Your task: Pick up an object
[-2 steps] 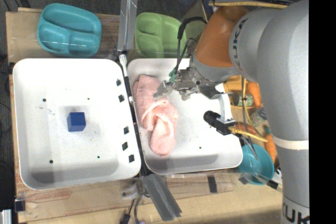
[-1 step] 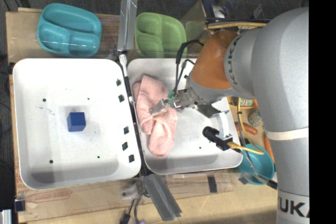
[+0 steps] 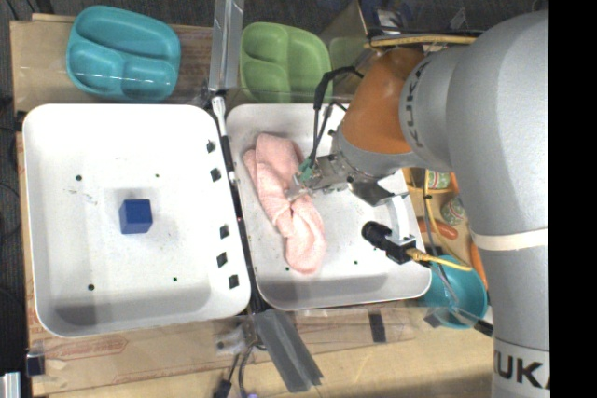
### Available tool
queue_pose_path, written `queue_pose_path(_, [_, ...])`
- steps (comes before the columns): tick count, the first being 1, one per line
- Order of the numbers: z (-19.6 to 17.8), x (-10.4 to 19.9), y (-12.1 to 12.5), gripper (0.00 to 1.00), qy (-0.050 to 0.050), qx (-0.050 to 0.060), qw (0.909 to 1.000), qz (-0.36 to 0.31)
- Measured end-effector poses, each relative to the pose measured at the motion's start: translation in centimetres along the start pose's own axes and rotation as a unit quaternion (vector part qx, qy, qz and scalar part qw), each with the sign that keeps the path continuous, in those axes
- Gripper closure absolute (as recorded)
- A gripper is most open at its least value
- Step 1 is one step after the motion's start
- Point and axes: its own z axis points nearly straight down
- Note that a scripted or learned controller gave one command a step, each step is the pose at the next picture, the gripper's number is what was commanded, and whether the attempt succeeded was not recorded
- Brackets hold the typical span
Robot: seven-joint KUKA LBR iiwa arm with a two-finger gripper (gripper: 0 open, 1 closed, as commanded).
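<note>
Pincer (image 3: 306,184) presses into pink cloth (image 3: 289,210) in right bin (image 3: 373,284); grip seemingly closed on it.

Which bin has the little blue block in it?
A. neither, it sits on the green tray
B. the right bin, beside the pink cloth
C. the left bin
C: the blue block sits alone on the floor of the left bin, while the pink cloth lies in the right bin under the gripper.

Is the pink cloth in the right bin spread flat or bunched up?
Bunched. The pink cloth lies rumpled in a long, twisted heap in the right bin, with the gripper at its edge.
</note>
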Motion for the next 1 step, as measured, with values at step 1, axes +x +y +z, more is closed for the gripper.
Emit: queue_pose_path(1, [-8.76,9.15,3.40,1.00,-0.001,0.003,0.9999,0.013])
